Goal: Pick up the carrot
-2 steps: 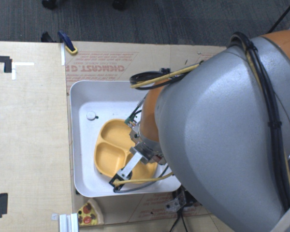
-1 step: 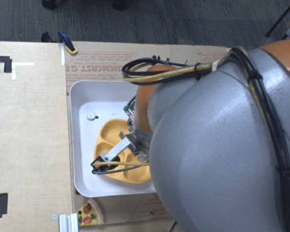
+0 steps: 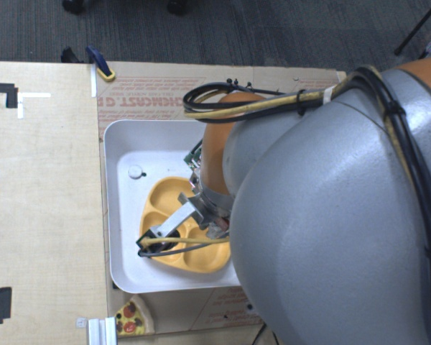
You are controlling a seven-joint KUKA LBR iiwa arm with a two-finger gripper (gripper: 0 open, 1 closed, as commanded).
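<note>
Progress reads as early, with nothing confirmed. The arm [image 3: 330, 214] blocks much of the right side, and the gripper [image 3: 207, 215] sits low inside the white bin [image 3: 118, 192], over the right part of a yellow divided plate [image 3: 165, 196]. Gripper state: cannot tell. The wrist and arm body cover its working end, so there is no way to say how wide it stands or whether anything is in it. Carrot: location cannot be told either. Best guess is that it is hidden under the arm, on the covered side of the plate or further right. Other items: a small white round piece [image 3: 135, 172] lies on the bin floor near the plate's upper left edge, apart from it. A pizza-slice toy [image 3: 129, 319] lies outside the bin, just below its lower left corner. Judgement: the reach into the bin looks done, while grasp and lift are unverified, so both count as left. Risk: with the gripper this close to the plate, a closing move could catch the plate rim or drag the plate instead of taking the carrot. A lift should be checked for an actual payload before calling it a pick.
</note>
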